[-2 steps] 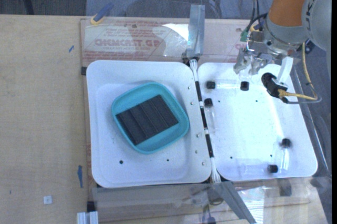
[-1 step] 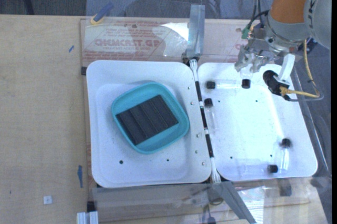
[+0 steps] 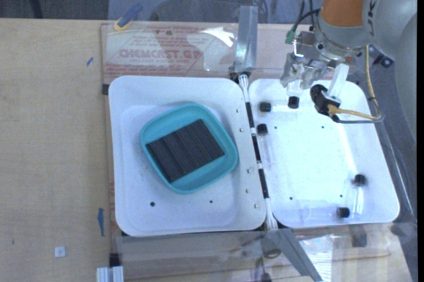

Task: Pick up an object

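A teal square dish lies in the left white bin, turned at a slant. On it rests a dark grey ridged block. My gripper hangs over the far edge of the right white bin, well to the right of the dish. Its two silver fingers stand apart, open, with nothing between them. A black fitting with a yellow cable dangles just below the wrist.
Small black fasteners dot the right bin's floor and the ridge between the bins. A clear sheet with red print lies behind the left bin. A metal post stands at the back between the bins. Wooden bench spreads to the left.
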Controlling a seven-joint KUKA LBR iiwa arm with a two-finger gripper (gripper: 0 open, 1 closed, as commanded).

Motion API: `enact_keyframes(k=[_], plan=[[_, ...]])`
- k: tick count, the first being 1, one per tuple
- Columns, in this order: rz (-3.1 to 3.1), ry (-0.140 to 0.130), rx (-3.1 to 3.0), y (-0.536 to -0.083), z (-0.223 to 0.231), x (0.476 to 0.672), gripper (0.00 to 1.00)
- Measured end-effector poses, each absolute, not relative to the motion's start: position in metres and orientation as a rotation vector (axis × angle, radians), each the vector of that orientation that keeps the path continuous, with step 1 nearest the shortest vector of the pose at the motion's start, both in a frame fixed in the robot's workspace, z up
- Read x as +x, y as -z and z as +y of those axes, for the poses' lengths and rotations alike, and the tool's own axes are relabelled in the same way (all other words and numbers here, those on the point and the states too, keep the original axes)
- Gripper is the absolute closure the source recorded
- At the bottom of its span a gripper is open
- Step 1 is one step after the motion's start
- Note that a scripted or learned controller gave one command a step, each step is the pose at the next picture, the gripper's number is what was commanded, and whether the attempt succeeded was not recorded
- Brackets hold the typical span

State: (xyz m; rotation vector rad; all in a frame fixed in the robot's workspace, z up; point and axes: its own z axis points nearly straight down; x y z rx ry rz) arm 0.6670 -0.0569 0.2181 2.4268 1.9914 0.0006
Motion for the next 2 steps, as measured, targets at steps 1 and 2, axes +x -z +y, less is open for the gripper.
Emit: enact_keyframes(k=[1, 2], plan=[[1.992, -0.002, 2.422, -0.228, -0.056, 0.668, 1.00], [1.991, -0.003, 2.419, -0.238, -0.056, 0.669, 1.00]])
